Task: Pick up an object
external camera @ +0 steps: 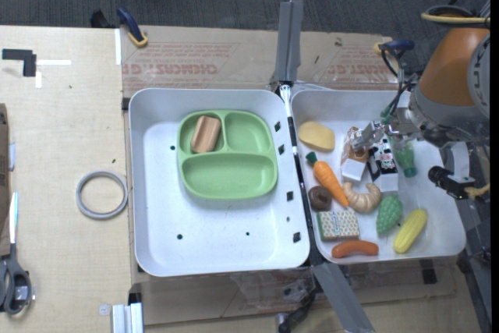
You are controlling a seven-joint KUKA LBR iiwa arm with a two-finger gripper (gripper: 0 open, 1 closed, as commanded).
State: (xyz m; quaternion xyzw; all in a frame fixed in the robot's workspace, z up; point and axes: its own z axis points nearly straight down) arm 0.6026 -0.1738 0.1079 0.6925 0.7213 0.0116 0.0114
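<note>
At the near edge of the right bin [444,242] lie a red sausage [355,249], a yellow corn cob [410,230] and a patterned cracker [338,224]. Just behind them sit a green leafy piece [389,214], a croissant [363,196], a small brown doughnut [320,197] and an orange carrot [330,181], lying slantwise toward the divider. Farther back a pale yellow half-round [316,136] rests near the bin's left wall.

The pincer [374,143] hangs low over the middle of the right bin, among a cluster of small packets and a white block [355,170]. Whether it is released or clenched I cannot tell, and nothing can be made out between its tips. The grey arm [456,86] comes in from the right, with its orange band above.

In the left bin [156,246] a green divided plate [229,154] holds a tan bread roll [206,133] in its far-left compartment. On the counter [54,136] to the left lie a roll of tape [102,194] and scissors [15,277].
</note>
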